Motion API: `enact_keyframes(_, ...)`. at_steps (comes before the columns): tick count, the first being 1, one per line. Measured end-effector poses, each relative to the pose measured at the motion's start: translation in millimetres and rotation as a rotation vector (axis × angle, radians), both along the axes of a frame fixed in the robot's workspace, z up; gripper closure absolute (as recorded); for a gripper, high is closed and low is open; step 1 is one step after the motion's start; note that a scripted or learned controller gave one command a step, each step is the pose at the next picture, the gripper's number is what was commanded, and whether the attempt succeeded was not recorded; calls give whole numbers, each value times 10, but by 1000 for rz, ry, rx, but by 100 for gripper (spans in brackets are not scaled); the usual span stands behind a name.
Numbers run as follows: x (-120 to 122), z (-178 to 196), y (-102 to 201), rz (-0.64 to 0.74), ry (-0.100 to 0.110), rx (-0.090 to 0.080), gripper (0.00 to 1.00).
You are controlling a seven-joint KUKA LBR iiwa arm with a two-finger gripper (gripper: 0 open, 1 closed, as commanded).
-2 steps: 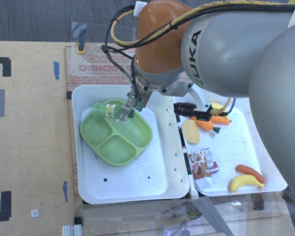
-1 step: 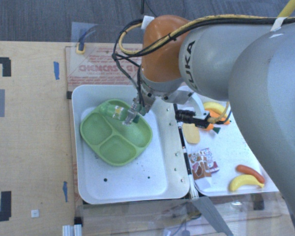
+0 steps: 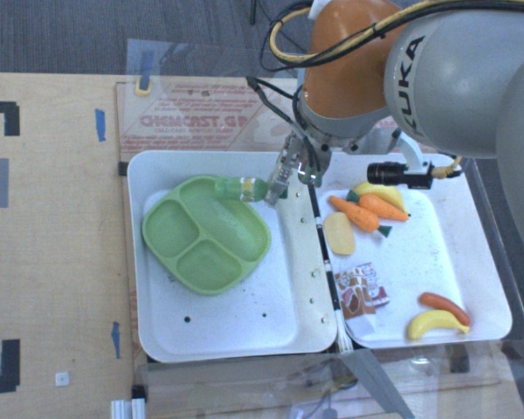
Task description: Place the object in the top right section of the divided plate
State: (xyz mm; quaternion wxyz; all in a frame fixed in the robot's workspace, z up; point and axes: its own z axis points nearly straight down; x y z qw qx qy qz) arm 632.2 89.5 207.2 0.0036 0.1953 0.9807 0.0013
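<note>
You cannot read how the claw [image 3: 278,182] stands: its fingers blur into the pale green bottle [image 3: 242,188] at the divided plate's [image 3: 206,234] upper right rim, and whether they clasp it is unclear. The arm [image 3: 437,68] covers the right bin's [image 3: 472,260] far edge and is cut off by the frame's top and right. The small printed packet [image 3: 361,290] is too blurred to read. The surface [image 3: 52,234] runs off the left edge.

Pale wooden bench [image 3: 44,260] with blue tape marks [image 3: 99,125], dark grey carpet [image 3: 113,16] beyond.
</note>
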Motion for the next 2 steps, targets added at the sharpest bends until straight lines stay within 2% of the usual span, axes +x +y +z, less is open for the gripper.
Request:
enact_keyframes(1,-99,14,73,178,4,-1,100)
enact_keyframes(2,262,-165,504,315,-1,0,100)
